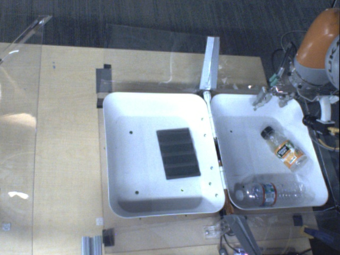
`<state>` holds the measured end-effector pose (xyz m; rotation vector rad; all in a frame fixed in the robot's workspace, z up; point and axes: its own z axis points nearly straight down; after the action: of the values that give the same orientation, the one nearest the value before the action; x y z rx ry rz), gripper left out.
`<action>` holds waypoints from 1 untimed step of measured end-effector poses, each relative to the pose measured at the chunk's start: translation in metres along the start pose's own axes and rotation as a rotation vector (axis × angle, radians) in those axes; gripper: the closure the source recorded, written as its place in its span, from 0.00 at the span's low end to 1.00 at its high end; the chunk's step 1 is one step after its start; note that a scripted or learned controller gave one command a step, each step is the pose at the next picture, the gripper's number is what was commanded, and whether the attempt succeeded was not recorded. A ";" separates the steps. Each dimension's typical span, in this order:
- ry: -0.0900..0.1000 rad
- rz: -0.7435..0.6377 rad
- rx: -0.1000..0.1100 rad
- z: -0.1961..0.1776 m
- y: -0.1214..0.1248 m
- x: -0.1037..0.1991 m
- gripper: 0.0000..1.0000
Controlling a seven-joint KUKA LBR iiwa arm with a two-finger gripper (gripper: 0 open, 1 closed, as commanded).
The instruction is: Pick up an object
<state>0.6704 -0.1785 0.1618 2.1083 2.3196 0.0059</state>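
Okay, the arm [321,47] came in from the right, its orange band up at the top right corner. The gripper [264,96] hung over the far edge of the right bin [234,142], near that bin's back rim. Its metal fingers pointed left and down toward the bin. Nothing sat between them, but how wide they stood was too small and blurred to tell.

The right bin held two bottles. A small clear bottle [283,148] with a dark cap and an orange-and-yellow label lay on its side in the middle right of the bin, cap toward the upper left, well apart from the gripper. A larger clear plastic bottle [268,193] with a blue-and-red label lay along the near wall of the bin, lengthwise, left to right. The two bottles were not touching.

The left bin [122,142] held a flat dark ribbed rectangular block [178,153], lying near the bin's middle, slightly tilted. The bins stood side by side on a light wooden bench [58,142].
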 end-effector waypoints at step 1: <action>0.002 -0.354 0.001 0.011 -0.011 0.038 0.00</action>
<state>0.6562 -0.1414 0.1509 1.6679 2.6557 0.0055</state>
